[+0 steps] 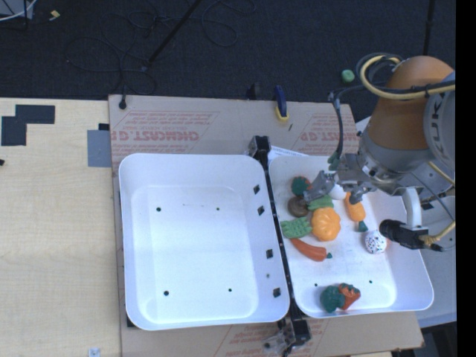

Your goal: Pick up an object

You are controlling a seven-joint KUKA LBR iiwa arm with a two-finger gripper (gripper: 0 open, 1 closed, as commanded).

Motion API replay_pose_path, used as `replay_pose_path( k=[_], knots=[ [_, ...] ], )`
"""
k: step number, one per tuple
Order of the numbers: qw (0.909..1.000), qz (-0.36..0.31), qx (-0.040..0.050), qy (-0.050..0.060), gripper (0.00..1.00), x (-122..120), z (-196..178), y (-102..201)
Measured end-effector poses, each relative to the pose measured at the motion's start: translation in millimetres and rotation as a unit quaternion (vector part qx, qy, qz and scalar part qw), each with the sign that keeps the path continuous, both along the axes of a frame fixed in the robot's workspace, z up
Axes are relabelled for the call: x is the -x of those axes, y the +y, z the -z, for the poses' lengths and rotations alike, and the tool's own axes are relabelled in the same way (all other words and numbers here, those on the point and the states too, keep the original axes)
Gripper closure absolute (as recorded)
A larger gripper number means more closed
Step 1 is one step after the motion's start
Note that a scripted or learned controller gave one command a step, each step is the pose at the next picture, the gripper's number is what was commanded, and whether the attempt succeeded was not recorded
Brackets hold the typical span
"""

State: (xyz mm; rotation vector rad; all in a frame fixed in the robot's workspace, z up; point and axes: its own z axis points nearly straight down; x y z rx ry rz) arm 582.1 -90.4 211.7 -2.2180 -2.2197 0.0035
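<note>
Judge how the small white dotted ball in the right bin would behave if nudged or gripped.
The white dotted ball looks round, so it would probably roll on the right bin floor. It seems small and may slip from a pinch.

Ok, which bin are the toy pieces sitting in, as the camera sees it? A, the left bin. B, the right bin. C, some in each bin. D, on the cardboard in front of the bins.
B: the orange pumpkin, red pepper and white dotted ball all lie in the right bin, below the gripper.
</note>
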Motion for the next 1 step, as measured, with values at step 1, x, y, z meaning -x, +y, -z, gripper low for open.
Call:
replay_pose_path(
  k=[1],
  knots=[
    [1.0000,0.001,-0.0005,0.004,0.00,52.8,126.2,-3.7]
  ],
)
